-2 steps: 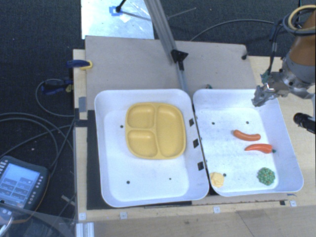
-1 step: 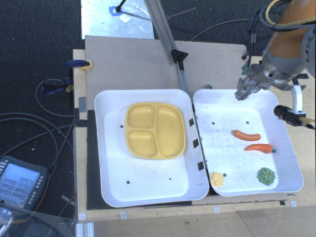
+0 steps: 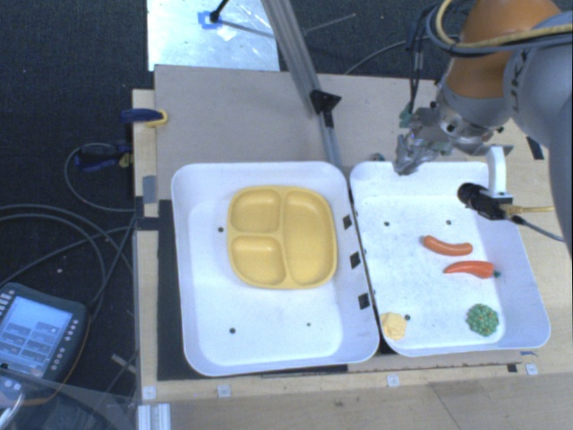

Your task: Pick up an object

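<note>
My gripper (image 3: 406, 164) hangs over the far left corner of the right bin (image 3: 528, 330), with nothing visibly between its fingers. In that bin lie an orange sausage (image 3: 447, 245), a red chili pepper (image 3: 469, 269), a green broccoli floret (image 3: 483, 319) and a small yellow piece (image 3: 393, 325) near the front left corner. All of these sit well in front of the gripper, toward the near side of the bin.
The left bin (image 3: 192, 330) holds a yellow divided plate (image 3: 280, 236) with three compartments. A slanted metal pole (image 3: 300, 56) crosses the bench behind the bins. Cables and a control pendant (image 3: 31, 330) lie off the bench to the left.
</note>
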Available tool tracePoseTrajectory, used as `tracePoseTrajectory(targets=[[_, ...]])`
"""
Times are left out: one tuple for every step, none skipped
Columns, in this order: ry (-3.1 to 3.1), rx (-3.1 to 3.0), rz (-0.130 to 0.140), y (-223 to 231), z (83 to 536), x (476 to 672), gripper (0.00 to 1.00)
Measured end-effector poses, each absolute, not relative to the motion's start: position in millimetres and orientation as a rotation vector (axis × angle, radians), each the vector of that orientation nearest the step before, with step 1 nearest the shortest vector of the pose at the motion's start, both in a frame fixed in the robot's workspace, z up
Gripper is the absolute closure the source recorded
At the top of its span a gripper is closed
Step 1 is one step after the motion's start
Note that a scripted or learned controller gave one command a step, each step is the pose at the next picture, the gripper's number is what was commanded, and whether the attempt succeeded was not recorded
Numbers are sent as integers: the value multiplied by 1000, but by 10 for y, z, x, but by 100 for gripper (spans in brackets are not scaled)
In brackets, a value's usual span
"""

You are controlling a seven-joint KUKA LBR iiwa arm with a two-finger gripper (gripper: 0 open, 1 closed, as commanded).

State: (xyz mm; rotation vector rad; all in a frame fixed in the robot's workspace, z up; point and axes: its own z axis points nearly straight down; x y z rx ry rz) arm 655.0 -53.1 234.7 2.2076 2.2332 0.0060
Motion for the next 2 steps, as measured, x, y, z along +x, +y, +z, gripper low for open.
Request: tracePoseTrajectory(targets=[[2234, 2208, 6, 74, 2411, 6557, 100], [2234, 2210, 3, 561, 2310, 6573, 100]])
